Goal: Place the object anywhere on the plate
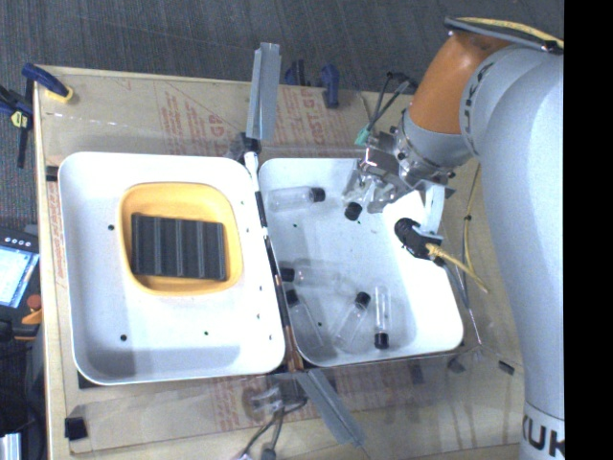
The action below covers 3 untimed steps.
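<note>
Judging from how things lie, you have the whole placement still ahead: the yellow plate [182,197] in the left bin [86,257] carries only its dark ribbed insert. Your pincer [369,195] hangs over the right bin [436,319], far side; I cannot tell its opening or whether it grips anything. Clear, black-capped vials [380,316] lie scattered beneath it, mostly near side.

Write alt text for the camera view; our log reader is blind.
The gripper hangs over the right bin, which holds several clear vials with black caps. The left bin holds a yellow plate bearing a dark ridged insert.
</note>
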{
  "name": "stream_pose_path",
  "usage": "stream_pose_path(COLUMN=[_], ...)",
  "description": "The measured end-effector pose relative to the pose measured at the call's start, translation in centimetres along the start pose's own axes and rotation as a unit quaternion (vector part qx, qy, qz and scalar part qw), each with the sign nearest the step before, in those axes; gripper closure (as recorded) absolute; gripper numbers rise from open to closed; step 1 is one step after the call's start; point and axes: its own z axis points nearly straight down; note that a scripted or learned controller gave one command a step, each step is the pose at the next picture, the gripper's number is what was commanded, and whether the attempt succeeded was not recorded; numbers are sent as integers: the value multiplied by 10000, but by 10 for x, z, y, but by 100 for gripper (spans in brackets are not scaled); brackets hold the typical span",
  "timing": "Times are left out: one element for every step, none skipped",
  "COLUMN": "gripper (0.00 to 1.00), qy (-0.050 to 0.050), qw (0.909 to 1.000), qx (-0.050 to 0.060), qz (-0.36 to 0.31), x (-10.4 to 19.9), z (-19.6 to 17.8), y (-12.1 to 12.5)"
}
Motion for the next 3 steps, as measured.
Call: stream_pose_path(gripper=[100,100,0], qy=[-11,-16,-16], qw=[9935,9860,9860], qx=[6,7,2], qz=[-1142,-1668,-1665], x=[80,134,134], z=[-37,16,15], y=[-42,-55,-54])
